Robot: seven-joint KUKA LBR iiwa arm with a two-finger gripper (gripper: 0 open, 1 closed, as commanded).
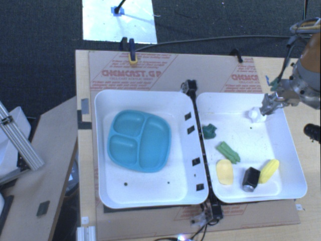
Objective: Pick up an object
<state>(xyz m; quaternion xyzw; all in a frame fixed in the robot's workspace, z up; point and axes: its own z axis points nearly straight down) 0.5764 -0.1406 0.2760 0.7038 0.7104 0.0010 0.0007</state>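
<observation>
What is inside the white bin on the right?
The right bin holds a dark green piece, a green toy, a pale yellow block, a black object, yellow corn and something white partly covered by the gripper.

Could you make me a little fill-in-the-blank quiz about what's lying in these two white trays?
1. The divided plate in the left bin is ____ in colour.
2. The black object lies in the ____ bin.
3. The gripper hovers beside a small ____ object.

Missing words: blue; right; white.
</observation>
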